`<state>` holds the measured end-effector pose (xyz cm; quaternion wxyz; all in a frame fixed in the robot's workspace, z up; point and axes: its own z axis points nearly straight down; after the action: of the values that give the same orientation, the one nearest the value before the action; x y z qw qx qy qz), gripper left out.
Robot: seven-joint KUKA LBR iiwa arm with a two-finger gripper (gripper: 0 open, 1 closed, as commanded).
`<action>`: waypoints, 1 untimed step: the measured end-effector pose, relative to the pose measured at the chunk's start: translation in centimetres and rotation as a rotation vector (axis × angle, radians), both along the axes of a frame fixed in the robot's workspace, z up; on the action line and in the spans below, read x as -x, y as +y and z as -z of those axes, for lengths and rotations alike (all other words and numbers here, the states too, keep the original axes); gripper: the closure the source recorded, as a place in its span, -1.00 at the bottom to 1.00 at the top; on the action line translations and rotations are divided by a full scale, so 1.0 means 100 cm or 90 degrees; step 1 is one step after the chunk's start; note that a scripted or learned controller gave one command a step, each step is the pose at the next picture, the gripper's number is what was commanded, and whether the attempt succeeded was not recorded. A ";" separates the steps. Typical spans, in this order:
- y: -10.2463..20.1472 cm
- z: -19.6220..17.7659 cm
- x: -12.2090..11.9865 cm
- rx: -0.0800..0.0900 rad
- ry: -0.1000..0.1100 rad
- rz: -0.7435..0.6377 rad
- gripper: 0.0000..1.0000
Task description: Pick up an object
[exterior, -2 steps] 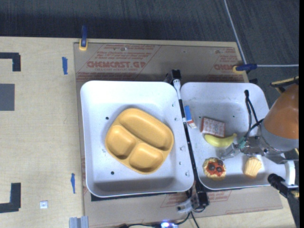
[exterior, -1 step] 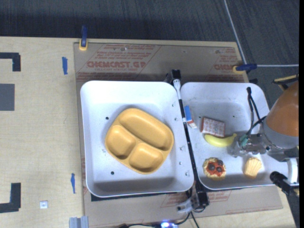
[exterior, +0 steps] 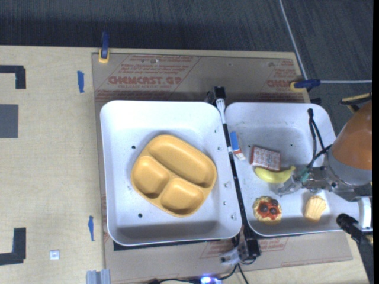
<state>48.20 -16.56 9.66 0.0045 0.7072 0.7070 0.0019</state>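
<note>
Pincer (exterior: pixel 290 185) low in the right bin (exterior: pixel 278 118), at the banana (exterior: pixel 273 174).
My arm (exterior: pixel 355 149) reaches in from the right, and my pincer hangs just beside the banana's right end; whether it grips, gapes or is closed I cannot tell, as the tips blur into the fruit. Above the banana lies a small red packet (exterior: pixel 265 156). Near the bin's front wall sit a round red-and-yellow toy (exterior: pixel 267 209) and, to its right, a pale yellow ridged piece (exterior: pixel 314 207). The left bin (exterior: pixel 118 158) on my worktop (exterior: pixel 47 158) holds a yellow three-part tray (exterior: pixel 173 174).
</note>
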 end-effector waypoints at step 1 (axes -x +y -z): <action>0.067 0.010 0.001 -0.003 0.002 -0.001 -1.00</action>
<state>48.14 -9.90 8.65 0.0015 0.7066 0.7076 0.0023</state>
